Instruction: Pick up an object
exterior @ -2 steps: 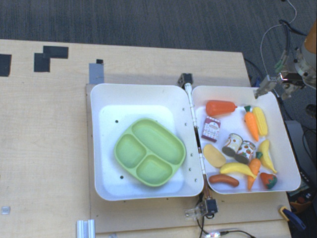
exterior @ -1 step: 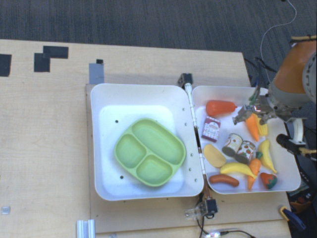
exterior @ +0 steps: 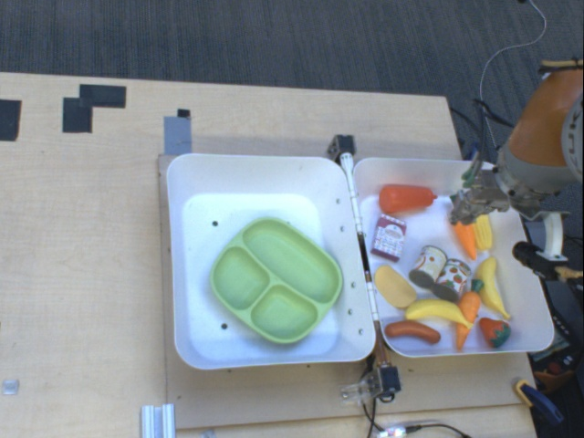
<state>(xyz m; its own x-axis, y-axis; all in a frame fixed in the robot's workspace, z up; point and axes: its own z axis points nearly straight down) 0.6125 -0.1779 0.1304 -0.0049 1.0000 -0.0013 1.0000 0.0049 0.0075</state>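
Orange and yellow plastic toy food is lying heaped in the right bin [exterior: 538, 336], so the arm has many things to choose from. The gripper [exterior: 470, 206] is hanging just over a small carrot [exterior: 466, 238] and a corn cob [exterior: 483, 233], near the bin's far edge. From here I cannot tell its state. Nothing looks lifted yet. The left bin [exterior: 182, 245] is keeping only a green divided plate [exterior: 276, 279].
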